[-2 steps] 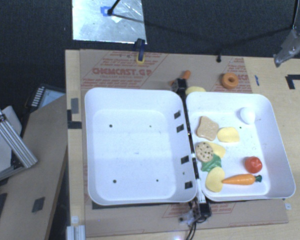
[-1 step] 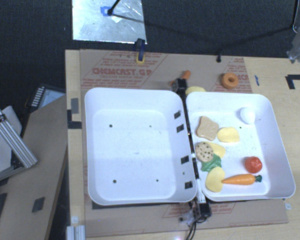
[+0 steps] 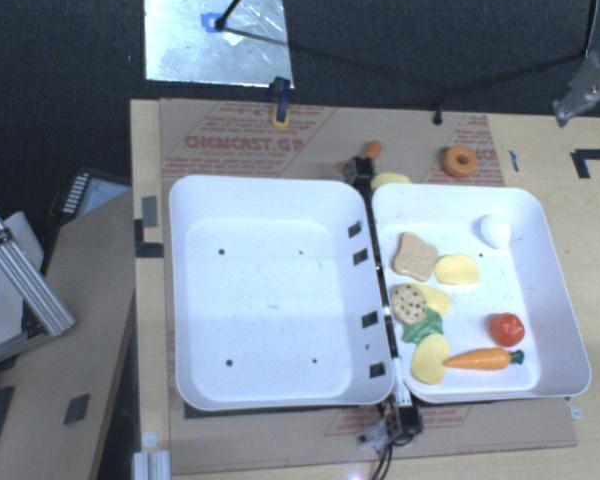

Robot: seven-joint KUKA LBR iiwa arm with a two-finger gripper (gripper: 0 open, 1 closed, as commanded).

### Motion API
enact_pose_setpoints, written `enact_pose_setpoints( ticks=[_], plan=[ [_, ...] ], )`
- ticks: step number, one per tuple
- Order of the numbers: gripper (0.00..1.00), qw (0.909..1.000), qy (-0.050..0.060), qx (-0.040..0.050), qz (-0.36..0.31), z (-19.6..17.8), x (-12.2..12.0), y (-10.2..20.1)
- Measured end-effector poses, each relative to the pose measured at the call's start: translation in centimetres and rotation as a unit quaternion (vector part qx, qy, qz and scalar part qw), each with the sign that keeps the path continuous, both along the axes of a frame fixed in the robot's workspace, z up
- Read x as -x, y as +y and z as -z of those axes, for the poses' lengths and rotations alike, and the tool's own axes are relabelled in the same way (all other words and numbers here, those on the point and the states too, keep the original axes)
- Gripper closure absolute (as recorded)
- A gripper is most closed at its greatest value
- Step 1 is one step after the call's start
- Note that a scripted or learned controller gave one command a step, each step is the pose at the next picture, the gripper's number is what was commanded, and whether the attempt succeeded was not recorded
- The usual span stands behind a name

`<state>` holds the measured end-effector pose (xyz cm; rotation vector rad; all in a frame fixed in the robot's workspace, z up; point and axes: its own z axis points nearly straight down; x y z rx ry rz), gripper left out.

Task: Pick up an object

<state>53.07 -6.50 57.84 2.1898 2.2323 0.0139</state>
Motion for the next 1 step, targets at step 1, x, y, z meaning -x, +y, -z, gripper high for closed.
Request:
enact_pose_setpoints(
  ticks=[1],
  plan=[
    [1.0,1.0,-0.002,0.0007,-0.001,-1.17,-0.04,-0.03]
  ],
)
